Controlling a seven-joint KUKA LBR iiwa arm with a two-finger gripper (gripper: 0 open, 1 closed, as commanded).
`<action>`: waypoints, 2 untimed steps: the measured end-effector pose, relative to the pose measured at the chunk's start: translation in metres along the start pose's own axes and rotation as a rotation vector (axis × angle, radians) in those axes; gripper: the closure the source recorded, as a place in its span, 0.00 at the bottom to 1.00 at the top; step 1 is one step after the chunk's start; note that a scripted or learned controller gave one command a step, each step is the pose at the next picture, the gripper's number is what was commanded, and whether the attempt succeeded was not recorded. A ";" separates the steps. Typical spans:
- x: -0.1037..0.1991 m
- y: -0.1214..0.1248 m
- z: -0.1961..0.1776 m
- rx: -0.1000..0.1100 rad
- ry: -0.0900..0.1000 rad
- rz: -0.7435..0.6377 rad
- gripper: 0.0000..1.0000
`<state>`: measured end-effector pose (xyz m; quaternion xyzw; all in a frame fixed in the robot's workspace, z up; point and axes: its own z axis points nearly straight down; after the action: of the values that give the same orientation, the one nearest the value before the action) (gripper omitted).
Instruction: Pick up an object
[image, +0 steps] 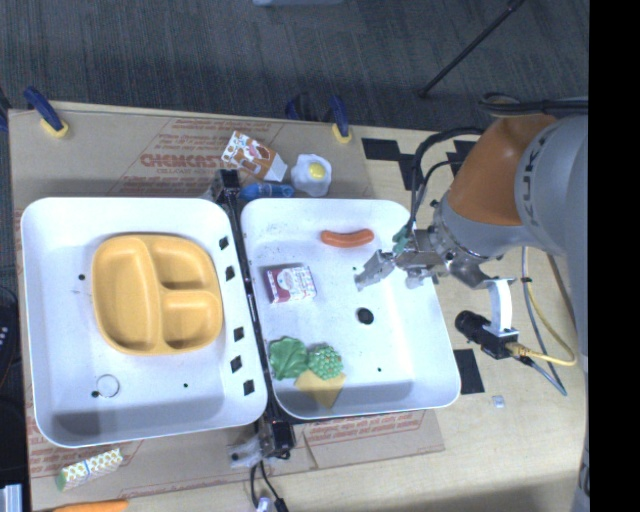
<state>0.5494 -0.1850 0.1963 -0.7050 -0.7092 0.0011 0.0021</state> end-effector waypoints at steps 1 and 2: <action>0.007 0.077 0.106 0.000 0.000 -0.110 0.00; 0.085 0.100 0.104 -0.002 -0.001 -0.065 0.00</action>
<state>0.6480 -0.0996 0.0918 -0.6816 -0.7317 0.0005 0.0009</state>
